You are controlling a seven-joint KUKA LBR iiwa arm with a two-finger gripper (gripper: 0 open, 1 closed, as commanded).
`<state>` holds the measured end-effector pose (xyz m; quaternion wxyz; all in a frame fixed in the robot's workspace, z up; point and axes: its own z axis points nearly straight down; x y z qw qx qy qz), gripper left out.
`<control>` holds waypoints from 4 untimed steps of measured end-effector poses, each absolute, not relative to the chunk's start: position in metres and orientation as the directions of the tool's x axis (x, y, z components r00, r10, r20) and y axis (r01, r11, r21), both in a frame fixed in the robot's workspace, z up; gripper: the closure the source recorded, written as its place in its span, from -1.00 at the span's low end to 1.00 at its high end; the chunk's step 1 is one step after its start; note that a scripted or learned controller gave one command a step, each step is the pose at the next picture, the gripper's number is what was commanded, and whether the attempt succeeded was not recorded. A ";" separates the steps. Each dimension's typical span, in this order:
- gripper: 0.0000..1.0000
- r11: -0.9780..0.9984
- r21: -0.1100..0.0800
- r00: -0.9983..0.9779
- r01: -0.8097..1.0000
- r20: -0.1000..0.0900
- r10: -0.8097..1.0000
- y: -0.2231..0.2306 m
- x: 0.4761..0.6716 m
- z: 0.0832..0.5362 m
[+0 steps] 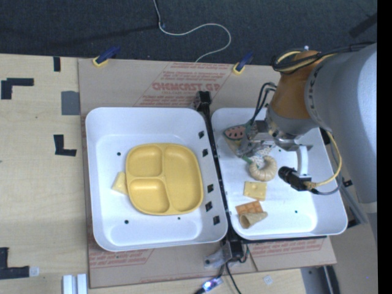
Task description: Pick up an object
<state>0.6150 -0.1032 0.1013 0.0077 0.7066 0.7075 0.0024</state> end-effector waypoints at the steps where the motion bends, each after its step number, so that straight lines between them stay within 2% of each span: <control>1: 1.00 0.002 0.003 -0.002 1.000 0.000 1.000 -0.103 0.625 0.159; 2: 1.00 0.003 0.004 -0.003 1.000 0.000 1.000 -0.093 0.625 0.207; 3: 1.00 0.002 0.001 -0.002 1.000 0.000 1.000 -0.092 0.625 0.225; 4: 1.00 0.003 -0.005 -0.003 1.000 0.001 1.000 -0.057 0.587 0.215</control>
